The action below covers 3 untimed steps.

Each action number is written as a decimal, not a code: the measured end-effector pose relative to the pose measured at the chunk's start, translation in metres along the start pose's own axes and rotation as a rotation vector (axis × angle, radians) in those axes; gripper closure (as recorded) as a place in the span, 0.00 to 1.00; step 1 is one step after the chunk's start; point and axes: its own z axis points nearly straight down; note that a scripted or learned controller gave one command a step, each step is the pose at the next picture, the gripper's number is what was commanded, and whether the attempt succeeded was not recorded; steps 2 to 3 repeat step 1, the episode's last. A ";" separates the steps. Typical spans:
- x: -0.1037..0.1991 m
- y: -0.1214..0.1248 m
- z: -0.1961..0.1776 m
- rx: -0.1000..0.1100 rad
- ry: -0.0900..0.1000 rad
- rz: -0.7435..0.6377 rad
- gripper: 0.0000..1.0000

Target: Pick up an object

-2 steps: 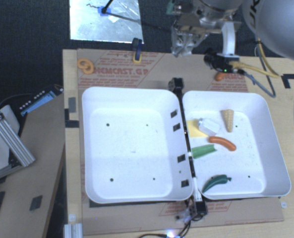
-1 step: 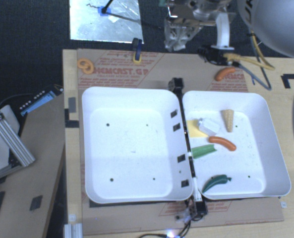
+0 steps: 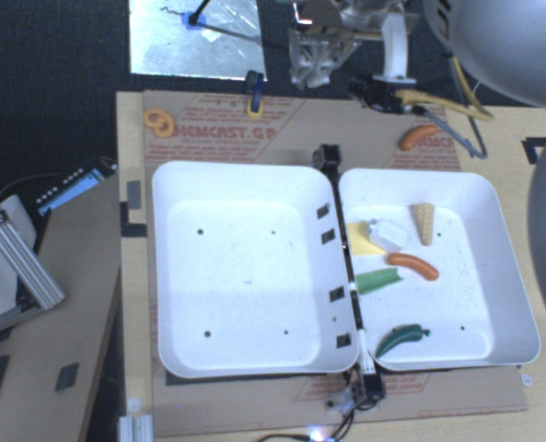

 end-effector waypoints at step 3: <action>0.086 -0.003 0.145 0.015 -0.001 -0.006 1.00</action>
